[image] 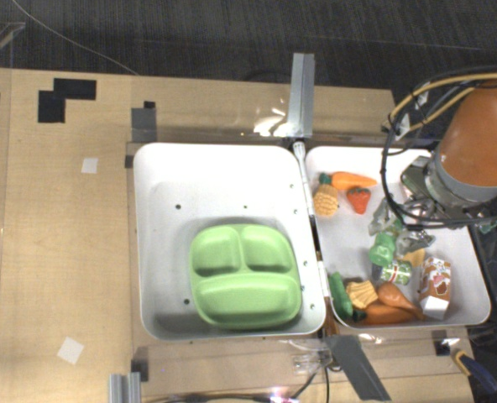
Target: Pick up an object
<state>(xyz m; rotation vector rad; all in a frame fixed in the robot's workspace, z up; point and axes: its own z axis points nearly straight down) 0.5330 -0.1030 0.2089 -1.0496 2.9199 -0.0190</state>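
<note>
Hanging over the right bin (pixel 475 305), the arm (pixel 482 141) hides much of its own wrist, and the gripper (pixel 400 235) below it is a dark tangle against the toys; whether it is parted or closed cannot be made out. Just beneath it lie a green object (pixel 384 248) and a small can (pixel 395 273), too blurred to name surely. A carrot (pixel 352 179), corn cob (pixel 326 199) and strawberry (pixel 359 198) sit near the far wall; a carton (pixel 436 285) rests at the near corner. The left bin (pixel 160 191) bears a green divided tray (pixel 244 275). Both bins rest on a tan wooden bench (pixel 55 250), with dark carpet (pixel 232 15) beyond.
</note>
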